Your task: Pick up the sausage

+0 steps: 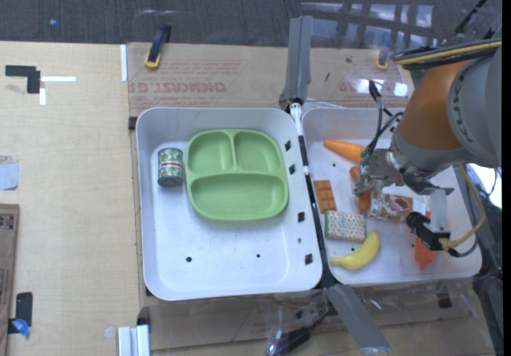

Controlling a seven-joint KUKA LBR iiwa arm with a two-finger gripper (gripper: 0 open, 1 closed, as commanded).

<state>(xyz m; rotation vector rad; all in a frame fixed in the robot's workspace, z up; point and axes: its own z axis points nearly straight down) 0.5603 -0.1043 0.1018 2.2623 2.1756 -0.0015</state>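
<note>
The sausage [364, 202], a small reddish-orange piece, lies in the right bin [463, 267] near its middle, partly covered by the arm's tool. My gripper [368, 183] is low in that bin, right over the sausage's upper end. Nothing can be seen lifted off the bin floor. The grey arm with its orange band [435, 99] comes in from the right and hides the bin's back right part.
Around the sausage lie an orange carrot [344, 149], an orange wafer [323, 195], a speckled block [345, 225], a banana [358, 253], a printed packet [393, 207] and a red-orange piece [423, 254]. The left bin [160, 267] holds a green divided plate [237, 174] and a small can [170, 166].
</note>
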